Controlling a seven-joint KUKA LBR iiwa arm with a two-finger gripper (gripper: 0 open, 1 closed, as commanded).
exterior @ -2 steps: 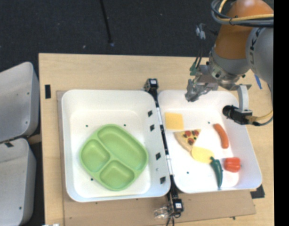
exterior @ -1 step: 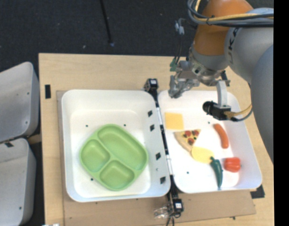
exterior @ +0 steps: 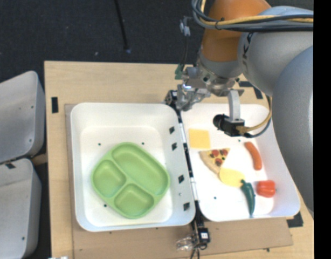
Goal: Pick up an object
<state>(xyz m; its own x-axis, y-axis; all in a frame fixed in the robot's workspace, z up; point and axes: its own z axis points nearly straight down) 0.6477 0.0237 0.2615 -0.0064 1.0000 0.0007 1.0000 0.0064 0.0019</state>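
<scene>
Cheese slice (exterior: 199,138) — near right bin's (exterior: 273,206) left wall | end effector (exterior: 188,97) above — grip unreadable

I see a green plate (exterior: 130,180) in the left bin (exterior: 79,144), bench (exterior: 106,80) beneath, dark floor (exterior: 57,20) beyond.

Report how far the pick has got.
Done: nothing is lifted; the cheese slice, pizza slice, sausage and green chilli all lie in the right bin. In hand: the gripper hovers near the bins' top divider. Left: descend, grasp, lift.
</scene>
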